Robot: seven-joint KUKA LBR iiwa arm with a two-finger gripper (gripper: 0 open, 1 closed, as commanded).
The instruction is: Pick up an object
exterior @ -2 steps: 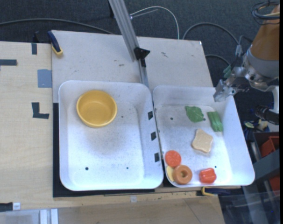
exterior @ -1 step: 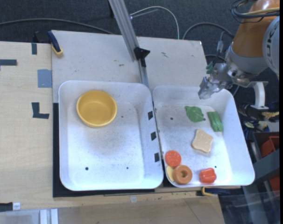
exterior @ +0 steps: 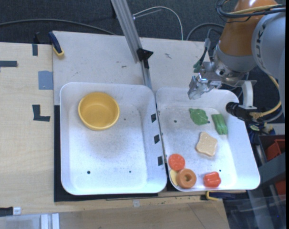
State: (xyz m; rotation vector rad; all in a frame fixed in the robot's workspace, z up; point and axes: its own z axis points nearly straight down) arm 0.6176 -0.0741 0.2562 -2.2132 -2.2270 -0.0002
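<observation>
**Pincer high over right bin's far edge, nothing seen in it**

Camera view, hard-to-see bits first: the arm (exterior: pixel 252 30) is cut off by the top-right corner, so just the orange band and grey wrist show. The pincer (exterior: pixel 198 90) is small and blurred; it hangs over the far rim of the right bin (exterior: pixel 244 173). Can't tell if its fingers are open or closed, and no obj. shows between them. A yellowish item at the right bin's near-left corner is mostly hidden under the donut, can't ID it. A slanted metal pole (exterior: pixel 128 20) crosses the surface (exterior: pixel 20 128) and runs out of frame at top.

Containers: left bin (exterior: pixel 70 175) holds one obj., a yellow bowl (exterior: pixel 98 110), upright, in its far-left part. Right bin holds the rest: green leafy piece (exterior: pixel 198 116) nearest the pincer, just below it; green pepper-like piece (exterior: pixel 220 124) beside it to the right; bread slice (exterior: pixel 207 144) mid-bin; red-orange round piece (exterior: pixel 176 162) by the left wall; brown donut (exterior: pixel 187 178) near the front rim, just beside that piece; small red obj. (exterior: pixel 211 179) right of the donut, apart from it. All lie on the bin floor.
</observation>
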